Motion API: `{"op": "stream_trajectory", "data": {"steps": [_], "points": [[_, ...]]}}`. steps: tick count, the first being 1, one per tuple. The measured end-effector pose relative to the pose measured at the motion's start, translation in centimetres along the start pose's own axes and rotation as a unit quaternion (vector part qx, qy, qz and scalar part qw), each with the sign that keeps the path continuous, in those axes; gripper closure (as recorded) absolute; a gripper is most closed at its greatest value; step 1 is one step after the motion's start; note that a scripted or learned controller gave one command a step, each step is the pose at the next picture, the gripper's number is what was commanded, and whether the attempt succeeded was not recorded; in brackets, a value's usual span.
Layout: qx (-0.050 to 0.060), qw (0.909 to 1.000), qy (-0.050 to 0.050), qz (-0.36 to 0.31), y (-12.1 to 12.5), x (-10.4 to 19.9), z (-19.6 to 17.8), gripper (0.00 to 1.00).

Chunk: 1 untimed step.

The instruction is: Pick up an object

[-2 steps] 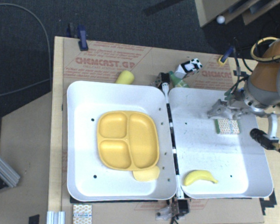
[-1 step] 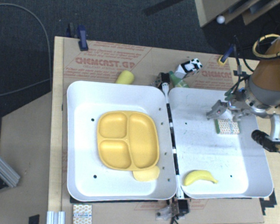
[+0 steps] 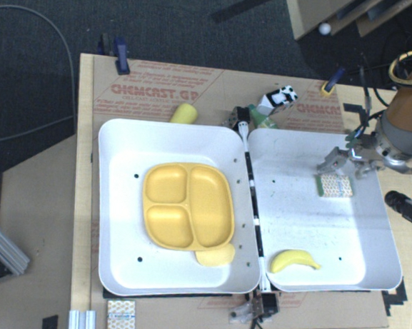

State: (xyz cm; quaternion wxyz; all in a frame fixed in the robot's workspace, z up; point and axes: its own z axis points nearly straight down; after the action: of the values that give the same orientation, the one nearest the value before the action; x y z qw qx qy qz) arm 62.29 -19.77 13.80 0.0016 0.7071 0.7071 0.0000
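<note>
Two objects lie in your right bin point(image 3: 372, 232): a green sponge point(image 3: 334, 185) and a banana point(image 3: 294, 260). Your gripper point(image 3: 344, 162) hovers just above the sponge in the approach step; whether it is released or clenched, I cannot tell. Next, descend squarely onto the sponge.

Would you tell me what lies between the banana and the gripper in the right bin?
In the camera view, a small patterned sponge lies just below the gripper; from it to the banana is bare bin floor.

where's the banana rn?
The small yellow plastic banana lies in the right white bin, near its front-left corner, well apart from the speckled sponge block under the tool.
</note>
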Motion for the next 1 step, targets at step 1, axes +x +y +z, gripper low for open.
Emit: {"op": "stream_trajectory", "data": {"steps": [1], "points": [[0.002,1.0000,0.002,-0.001,-0.24,2.63,1.54,0.00]]}}
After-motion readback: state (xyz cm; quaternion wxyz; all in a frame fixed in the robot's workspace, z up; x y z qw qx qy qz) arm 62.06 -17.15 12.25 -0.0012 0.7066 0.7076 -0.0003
